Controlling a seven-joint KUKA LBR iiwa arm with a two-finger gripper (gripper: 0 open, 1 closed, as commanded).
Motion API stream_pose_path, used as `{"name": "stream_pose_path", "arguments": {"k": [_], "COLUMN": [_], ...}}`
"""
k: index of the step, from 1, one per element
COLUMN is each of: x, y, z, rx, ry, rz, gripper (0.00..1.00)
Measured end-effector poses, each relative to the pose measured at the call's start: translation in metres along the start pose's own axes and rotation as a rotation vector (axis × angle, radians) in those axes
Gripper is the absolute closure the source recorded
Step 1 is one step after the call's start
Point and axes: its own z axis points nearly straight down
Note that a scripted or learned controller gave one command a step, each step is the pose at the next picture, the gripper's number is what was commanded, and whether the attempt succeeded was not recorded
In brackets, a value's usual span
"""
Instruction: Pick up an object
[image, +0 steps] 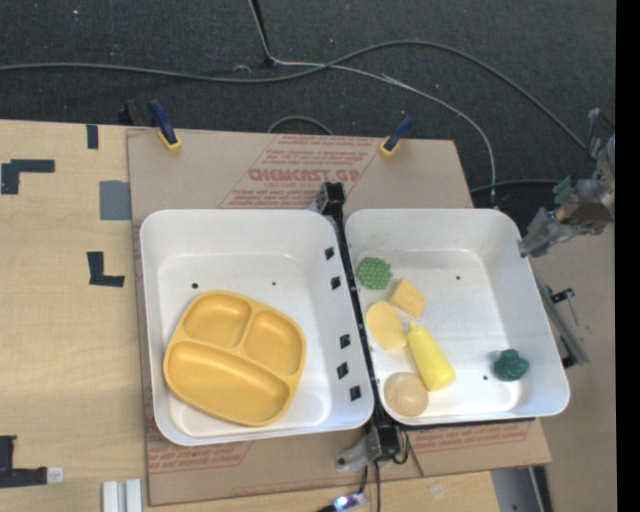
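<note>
Hanging at the right edge of the camera view, the end effector (560, 215) sits just outside the upper right corner of the right bin (470, 225), and its shape is too blurred there to tell how it is set. Nothing shows between it and the bin. The candidates for a pick all lie in the right bin, below and to the left of the end effector: a green dimpled piece (374, 271) near the divider, a pale yellow wedge (408, 297), a yellow oval piece (385, 325), a yellow squeeze bottle (430, 358) and a tan round piece (406, 394), these bunched in the bin's left half. A small dark green object (511, 365) sits alone near the lower right wall, the closest to the arm. The bottle's long axis runs from upper left to lower right. The left bin (240, 235) holds a yellow divided plate (235, 356), well apart across the divider. I judge the approach not yet begun.
</note>
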Motion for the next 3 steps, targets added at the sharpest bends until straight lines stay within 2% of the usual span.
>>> {"name": "stream_pose_path", "arguments": {"k": [1, 3], "x": [0.054, 0.169], "y": [0.005, 0.009], "z": [0.0, 0.035], "rx": [0.002, 0.005], "ry": [0.002, 0.002], "rz": [-0.004, -0.005], "gripper": [1.0, 1.0]}}
